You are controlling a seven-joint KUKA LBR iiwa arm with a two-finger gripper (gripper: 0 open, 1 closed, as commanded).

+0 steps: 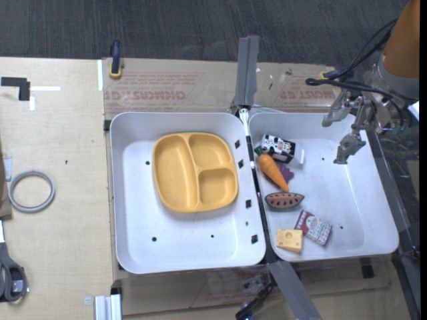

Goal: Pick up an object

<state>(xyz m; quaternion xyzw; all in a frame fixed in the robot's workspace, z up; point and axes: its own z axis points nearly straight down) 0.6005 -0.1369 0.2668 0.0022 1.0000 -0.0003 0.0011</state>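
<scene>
Camera view: grey two-finger gripper (349,145) hangs over upper right part of right shallow white bin (347,242), fingers slightly parted, nothing between them. Objects cluster along that bin's left side, well apart from gripper: black-and-white small toy (277,146) at top, orange plastic carrot (271,170) just below, over purple piece (286,173); brown watermelon-slice toy (284,201); red-white small packet (313,227); yellow cheese wedge (289,240) near front wall. Left white bin (133,245) holds yellow three-compartment plastic plate (195,171). Grey tape ring (29,191) lies on wooden surface (53,259) at left.
</scene>
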